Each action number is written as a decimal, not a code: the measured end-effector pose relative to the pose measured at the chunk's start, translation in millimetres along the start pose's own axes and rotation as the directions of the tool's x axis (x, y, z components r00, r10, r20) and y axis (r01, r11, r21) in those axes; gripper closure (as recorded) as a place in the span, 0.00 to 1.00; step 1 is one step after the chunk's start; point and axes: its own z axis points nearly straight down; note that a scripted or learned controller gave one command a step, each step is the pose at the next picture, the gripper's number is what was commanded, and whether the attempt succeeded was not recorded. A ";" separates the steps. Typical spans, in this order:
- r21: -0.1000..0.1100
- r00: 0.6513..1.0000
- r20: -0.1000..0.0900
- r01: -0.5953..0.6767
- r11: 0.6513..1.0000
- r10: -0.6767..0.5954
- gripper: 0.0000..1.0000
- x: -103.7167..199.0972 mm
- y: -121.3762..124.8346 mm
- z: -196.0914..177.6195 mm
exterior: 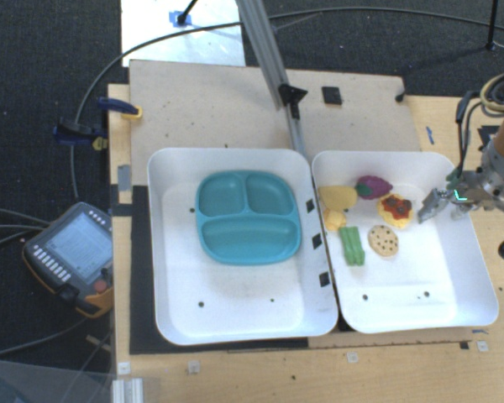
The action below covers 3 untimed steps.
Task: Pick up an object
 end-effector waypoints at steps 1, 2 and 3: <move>-0.002 1.000 0.001 0.000 1.000 0.000 0.00 0.0 0.6 -0.7; 0.002 1.000 -0.001 -0.002 1.000 0.002 0.00 2.6 -9.7 52.4; -0.008 1.000 -0.002 -0.003 1.000 0.003 0.00 -5.1 -4.2 103.9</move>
